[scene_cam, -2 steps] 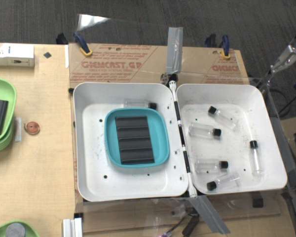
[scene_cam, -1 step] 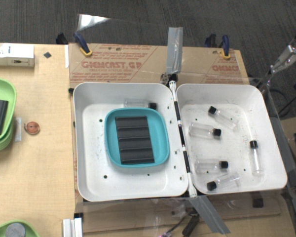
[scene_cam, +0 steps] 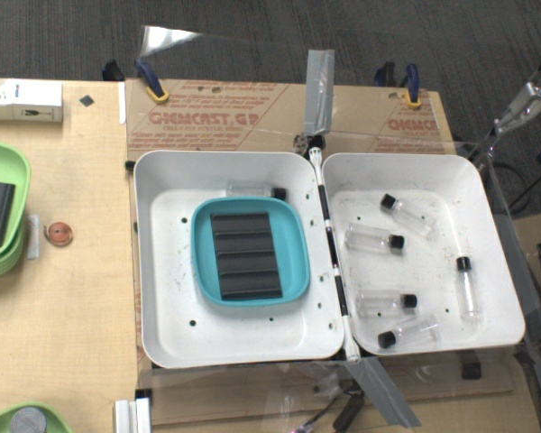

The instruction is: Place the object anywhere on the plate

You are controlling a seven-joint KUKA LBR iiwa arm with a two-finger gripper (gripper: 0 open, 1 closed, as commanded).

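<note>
Plate [scene_cam: 293, 242] centred left bin [scene_cam: 162, 332]; vials [scene_cam: 374, 239] scattered right bin [scene_cam: 496, 242].

teal plate [scene_cam: 293, 242], black ribbed insert [scene_cam: 246, 255], seemingly clear vials [scene_cam: 373, 239]

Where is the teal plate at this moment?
The teal plate lies in the left white bin, about in its middle, with a black ribbed insert on it. A clear vial lies just behind it, by the bin's far wall.
</note>
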